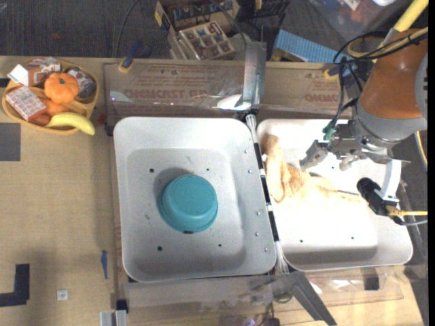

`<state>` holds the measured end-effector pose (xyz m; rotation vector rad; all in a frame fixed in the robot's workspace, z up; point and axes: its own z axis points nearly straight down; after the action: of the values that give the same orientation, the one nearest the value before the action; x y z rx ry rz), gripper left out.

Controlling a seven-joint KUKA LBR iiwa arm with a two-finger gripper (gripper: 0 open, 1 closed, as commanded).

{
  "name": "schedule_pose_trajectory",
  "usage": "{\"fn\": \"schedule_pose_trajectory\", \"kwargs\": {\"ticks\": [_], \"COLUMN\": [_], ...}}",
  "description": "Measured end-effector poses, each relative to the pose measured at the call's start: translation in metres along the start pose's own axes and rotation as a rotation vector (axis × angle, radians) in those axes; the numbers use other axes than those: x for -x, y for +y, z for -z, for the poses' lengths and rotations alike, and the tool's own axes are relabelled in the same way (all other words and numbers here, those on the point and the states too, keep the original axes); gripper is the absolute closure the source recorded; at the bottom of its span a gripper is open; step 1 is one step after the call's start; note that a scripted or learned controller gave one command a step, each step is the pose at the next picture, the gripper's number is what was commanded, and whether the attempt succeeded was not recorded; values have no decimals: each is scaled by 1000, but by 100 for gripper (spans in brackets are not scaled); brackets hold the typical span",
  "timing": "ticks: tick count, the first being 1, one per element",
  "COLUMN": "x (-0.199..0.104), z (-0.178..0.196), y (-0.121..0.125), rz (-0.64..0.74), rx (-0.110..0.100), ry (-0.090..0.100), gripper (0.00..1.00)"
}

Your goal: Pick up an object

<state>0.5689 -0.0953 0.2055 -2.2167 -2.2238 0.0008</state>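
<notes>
Hovering hand (pixel 325 156) above right bin (pixel 340 243) | grip unclear | tan object (pixel 280 172) against left wall | front floor open

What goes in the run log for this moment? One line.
arm over right bin | gripper above tan object | no grasp seen | teal bowl in left bin

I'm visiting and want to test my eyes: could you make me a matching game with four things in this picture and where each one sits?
Things:
1. teal bowl
2. tan floppy object
3. banana
4. gripper

Places:
A. in the basket at the bench's far left corner
B. above the right bin, near its far side
C. upside down in the middle of the left bin
D. lying in the right bin by the wall between the bins

Pairs: 1-C, 2-D, 3-A, 4-B
</notes>
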Motion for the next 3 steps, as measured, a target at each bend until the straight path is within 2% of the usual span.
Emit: {"fn": "schedule_pose_trajectory", "kwargs": {"ticks": [1,2,3], "x": [8,1,3], "z": [-100,-115,-104], "y": [20,20,21], "rz": [27,127,121], "rx": [1,9,15], "ry": [-1,-2,0], "gripper": [0,0,100]}}
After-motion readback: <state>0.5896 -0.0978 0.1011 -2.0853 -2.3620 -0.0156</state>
